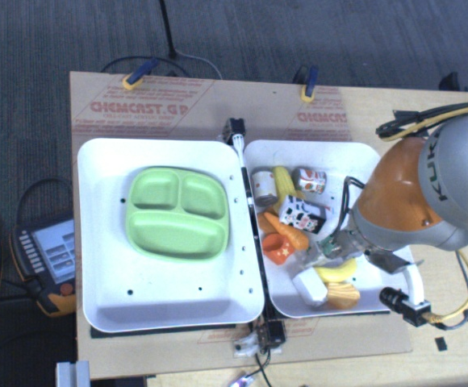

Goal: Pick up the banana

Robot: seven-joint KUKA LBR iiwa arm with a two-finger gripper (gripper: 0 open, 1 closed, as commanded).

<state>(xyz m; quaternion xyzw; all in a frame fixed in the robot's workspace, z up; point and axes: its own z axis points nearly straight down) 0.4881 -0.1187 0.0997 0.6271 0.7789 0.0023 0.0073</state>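
Grey-and-orange arm reaches in from right over right-hand shallow white bin [363, 153]. Two-finger gripper [328, 250] sits low among clutter, just above curved yellow banana [336, 274]; cannot tell its state or whether it touches fruit. Banana lies near bin's front, between white block [309, 287] and orange-brown lump [343, 297]. Left white bin [105, 297] holds green divided plastic tray [177, 213].

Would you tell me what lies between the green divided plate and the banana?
In the camera view, the adjoining bin walls and an orange carrot-like toy lie between the green plate and the banana.
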